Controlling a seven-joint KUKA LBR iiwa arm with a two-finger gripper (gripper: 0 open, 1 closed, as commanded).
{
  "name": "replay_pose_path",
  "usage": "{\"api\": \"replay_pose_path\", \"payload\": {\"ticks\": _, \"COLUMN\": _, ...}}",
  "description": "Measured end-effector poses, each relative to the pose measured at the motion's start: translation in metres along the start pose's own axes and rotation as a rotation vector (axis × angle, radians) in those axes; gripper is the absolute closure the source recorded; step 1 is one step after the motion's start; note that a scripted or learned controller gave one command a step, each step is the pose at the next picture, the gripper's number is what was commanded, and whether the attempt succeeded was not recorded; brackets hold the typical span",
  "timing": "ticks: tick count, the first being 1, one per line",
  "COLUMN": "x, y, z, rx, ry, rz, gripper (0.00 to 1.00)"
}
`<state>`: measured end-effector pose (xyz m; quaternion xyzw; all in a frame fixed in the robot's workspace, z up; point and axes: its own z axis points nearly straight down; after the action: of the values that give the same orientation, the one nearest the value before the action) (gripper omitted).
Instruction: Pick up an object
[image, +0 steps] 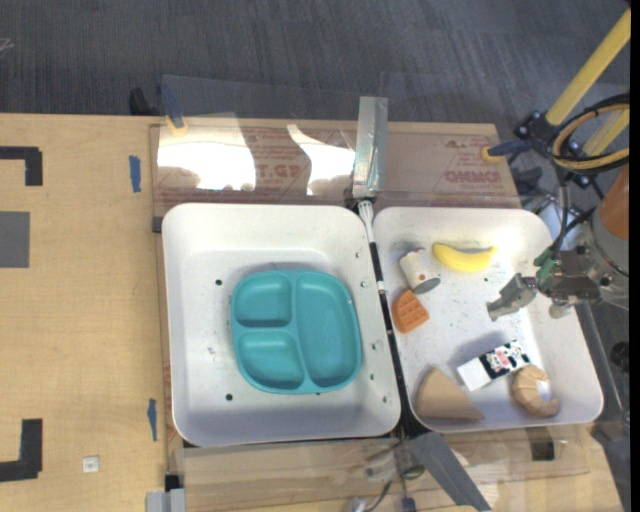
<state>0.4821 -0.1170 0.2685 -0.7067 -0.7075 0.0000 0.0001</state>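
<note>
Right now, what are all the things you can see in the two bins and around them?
divided plate: 1, teal, left bin
banana: 1, yellow, back of right bin
small cylinder: 1, white and grey, right bin, left of banana
orange block: 1, orange, right bin's left side
cone: 1, tan, right bin's front
small box: 1, black and white, beside cone
round lump: 1, tan, front right corner
gripper: 1, grey, over right bin
</note>
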Motion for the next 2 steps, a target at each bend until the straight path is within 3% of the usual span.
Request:
{"api": "replay_pose_path", "payload": {"ticks": 1, "x": 0.011, "y": 0.042, "z": 0.097, "rx": 0.005, "ry": 0.003, "rz": -0.370, "gripper": 0.00}}
{"api": "replay_pose_path", "payload": {"ticks": 2, "x": 0.010, "y": 0.045, "z": 0.085, "rx": -0.004, "ry": -0.001, "rz": -0.369, "gripper": 1.00}}
